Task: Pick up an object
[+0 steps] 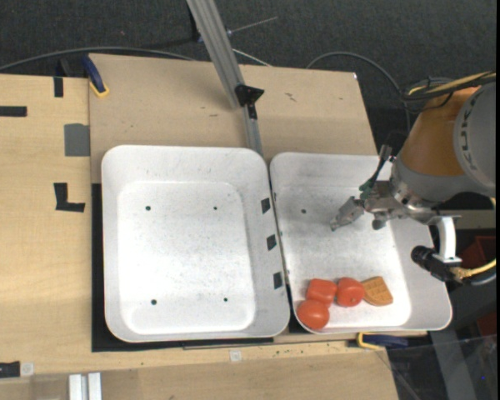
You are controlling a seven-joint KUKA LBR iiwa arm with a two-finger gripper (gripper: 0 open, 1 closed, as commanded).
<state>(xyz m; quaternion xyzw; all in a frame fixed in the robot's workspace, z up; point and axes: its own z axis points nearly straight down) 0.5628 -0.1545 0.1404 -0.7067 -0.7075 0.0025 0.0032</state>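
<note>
Seemingly pre-grasp: the gripper (343, 220) hangs over the right bin (317, 182), holding nothing, jaws probably narrow though too small to judge. Three red pieces (329, 298) and an orange piece (377, 291) lie at its six o'clock; next, travel there and descend.

Over the right shallow white plastic bin (317, 182), the grey metal hand (347, 215) hangs well apart from three red tomato-like pieces (327, 299) and an orange-brown wedge (377, 291) at its near edge.
</note>
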